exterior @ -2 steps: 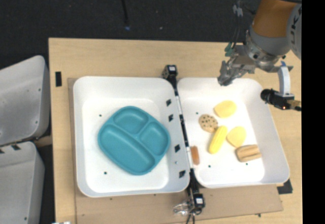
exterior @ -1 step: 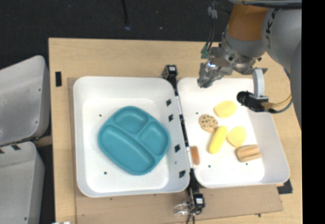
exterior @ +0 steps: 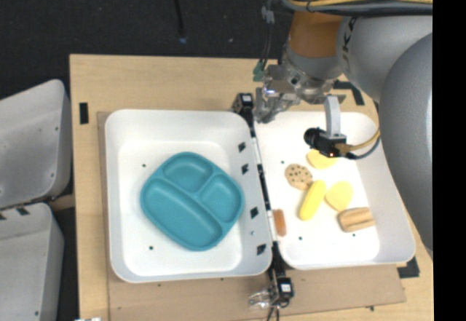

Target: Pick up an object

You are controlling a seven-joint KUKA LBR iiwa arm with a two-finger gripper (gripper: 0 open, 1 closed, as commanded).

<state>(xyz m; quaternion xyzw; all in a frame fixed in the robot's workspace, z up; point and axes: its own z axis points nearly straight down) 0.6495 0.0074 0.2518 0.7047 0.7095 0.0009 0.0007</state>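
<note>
My gripper (exterior: 269, 102) hangs over the far left corner of the right bin (exterior: 389, 239), close to the wall between the two bins. Nothing shows in its grasp. Below it in the right bin lie a brown speckled cookie (exterior: 296, 175), a small yellow piece (exterior: 321, 161), a long yellow piece (exterior: 312, 200), a rounder yellow piece (exterior: 338, 195), a tan roll (exterior: 355, 219) and a small orange-brown stick (exterior: 279, 222). All of them are nearer the front than the gripper and apart from it.
A teal divided plate (exterior: 191, 199) lies in the middle of the left bin (exterior: 120, 239). The grey arm with its orange band (exterior: 328, 3) reaches in from the upper right, above the far part of the right bin.
</note>
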